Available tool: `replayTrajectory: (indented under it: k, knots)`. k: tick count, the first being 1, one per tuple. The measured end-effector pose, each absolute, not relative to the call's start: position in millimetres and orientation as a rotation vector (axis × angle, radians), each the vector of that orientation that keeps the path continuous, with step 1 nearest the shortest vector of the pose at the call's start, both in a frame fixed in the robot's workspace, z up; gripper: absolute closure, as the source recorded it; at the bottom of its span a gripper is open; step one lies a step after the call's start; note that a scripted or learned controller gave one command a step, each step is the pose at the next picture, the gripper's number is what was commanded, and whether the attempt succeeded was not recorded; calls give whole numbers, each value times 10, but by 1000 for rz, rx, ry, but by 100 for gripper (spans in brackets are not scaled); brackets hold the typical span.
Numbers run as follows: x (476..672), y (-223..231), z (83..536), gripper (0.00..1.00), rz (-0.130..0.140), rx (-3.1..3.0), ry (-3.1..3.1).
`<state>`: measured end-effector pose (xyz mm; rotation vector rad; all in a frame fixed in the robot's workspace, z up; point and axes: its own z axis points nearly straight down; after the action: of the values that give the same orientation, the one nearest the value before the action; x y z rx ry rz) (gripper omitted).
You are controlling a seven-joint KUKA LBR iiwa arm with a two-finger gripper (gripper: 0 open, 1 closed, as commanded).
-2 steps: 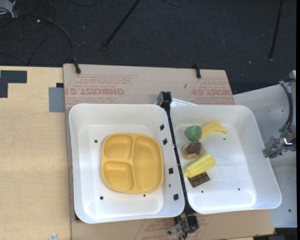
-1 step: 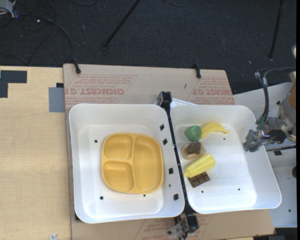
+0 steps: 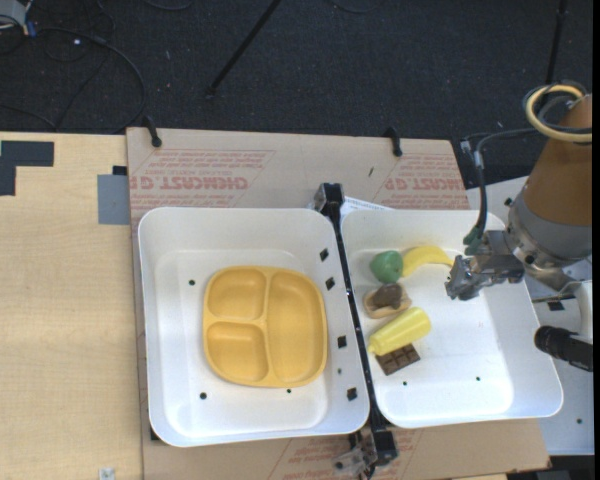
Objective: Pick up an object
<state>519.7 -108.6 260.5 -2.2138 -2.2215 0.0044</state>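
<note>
Nearest the camera, at the front of the right bin (image 3: pixel 520 393), bare white floor. Landmark for everything: the black divider clip strip (image 3: pixel 346 308) running between the two bins.

Just right of the strip, toward the front: a small dark brown chocolate-bar-like block (image 3: pixel 399 359), lying flat. Touching it on its far side, a yellow cylinder-like toy (image 3: pixel 399 331), lying tilted. Farther back, still close to the strip, a brown and tan lumpy toy food piece (image 3: pixel 385 298); exact kind unclear. Behind that, a green round toy (image 3: pixel 386 265), touching a yellow banana (image 3: pixel 426 258) that curves away from the strip.

Gripper (image 3: pixel 461 280) sits well right of the strip, above the right bin floor, just beside the banana's tip and apart from the other pieces. Jaws: dark and small in this view, cannot tell whether open or closed. Nothing seen between them. Grey arm (image 3: pixel 550 228) with orange band (image 3: pixel 564 173) comes in farther from the strip.

Left of the strip, the left bin (image 3: pixel 170 268) holds a yellow three-compartment plate (image 3: pixel 265 325), lying flat near its middle.

Both bins rest on a brown cardboard sheet (image 3: pixel 230 173) with red print, on the light wood surface (image 3: pixel 50 318). Farthest back, dark floor with cables (image 3: pixel 130 58).
</note>
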Motion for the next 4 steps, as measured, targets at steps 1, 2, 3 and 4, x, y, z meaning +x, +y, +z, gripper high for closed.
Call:
replayTrajectory:
  k: [1,2,3,4]
  knots:
    - [5370,-622,2424,100,5,-2214,-2221]
    - [5497,-221,2386,100,4,-2215,-2223]
    - [5662,291,2443,100,3,-2216,-2224]
    - [5810,819,2456,100,2,-2213,-2225]
